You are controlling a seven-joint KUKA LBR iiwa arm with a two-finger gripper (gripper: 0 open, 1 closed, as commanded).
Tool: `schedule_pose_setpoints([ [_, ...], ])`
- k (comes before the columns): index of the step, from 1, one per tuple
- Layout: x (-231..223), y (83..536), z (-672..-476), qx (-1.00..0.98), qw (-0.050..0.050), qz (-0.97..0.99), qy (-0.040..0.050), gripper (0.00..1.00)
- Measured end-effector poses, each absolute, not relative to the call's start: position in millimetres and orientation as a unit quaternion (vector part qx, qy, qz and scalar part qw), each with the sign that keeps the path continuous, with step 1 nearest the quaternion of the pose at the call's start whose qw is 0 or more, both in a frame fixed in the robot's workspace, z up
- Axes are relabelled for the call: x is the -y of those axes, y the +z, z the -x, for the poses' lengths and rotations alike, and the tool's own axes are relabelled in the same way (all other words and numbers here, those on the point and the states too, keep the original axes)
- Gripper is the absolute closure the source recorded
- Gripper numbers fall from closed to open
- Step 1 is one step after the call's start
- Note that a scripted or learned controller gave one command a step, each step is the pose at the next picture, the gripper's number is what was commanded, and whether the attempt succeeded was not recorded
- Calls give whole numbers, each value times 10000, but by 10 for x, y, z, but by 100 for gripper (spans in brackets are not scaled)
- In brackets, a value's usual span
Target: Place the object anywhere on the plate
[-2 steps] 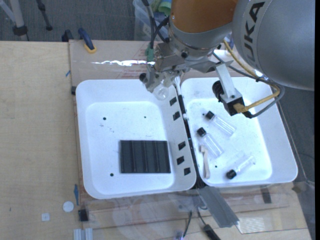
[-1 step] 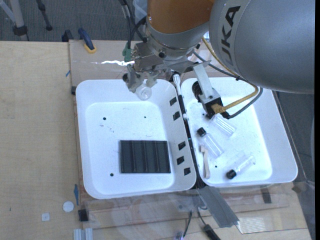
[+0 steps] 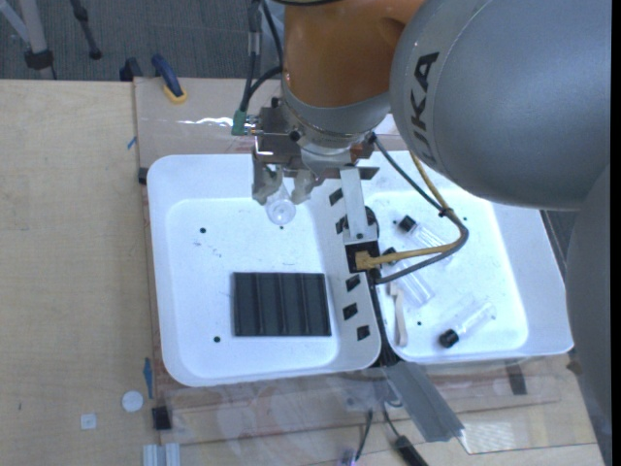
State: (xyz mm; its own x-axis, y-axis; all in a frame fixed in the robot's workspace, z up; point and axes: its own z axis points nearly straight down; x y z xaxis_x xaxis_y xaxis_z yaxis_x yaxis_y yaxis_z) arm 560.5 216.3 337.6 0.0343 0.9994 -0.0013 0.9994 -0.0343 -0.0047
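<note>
Apparently gripped in the narrow pincer (image 3: 282, 198) at upper centre, the clear vial (image 3: 281, 210) hangs up-frame of the dark plate (image 3: 280, 305).

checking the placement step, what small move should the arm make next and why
Probably carry toward the camera: the two-finger gripper hangs over the left white bin with a small clear plastic vial at its fingertips, short of the dark ribbed rectangular plate. Whether the vial is truly gripped is unclear.
</note>
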Motion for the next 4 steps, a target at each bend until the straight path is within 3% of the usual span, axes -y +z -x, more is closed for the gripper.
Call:
schedule_pose_setpoints([
  [1,-2166,3464,-5912,7280,-9,6856,-10,100],
  [2,-2185,3033,-6243,8246,9,5657,8,100],
  [3,-2109,2867,-6201,8109,15,5852,10,100],
  [4,-2165,3220,-6480,7243,-13,6895,-19,100],
])
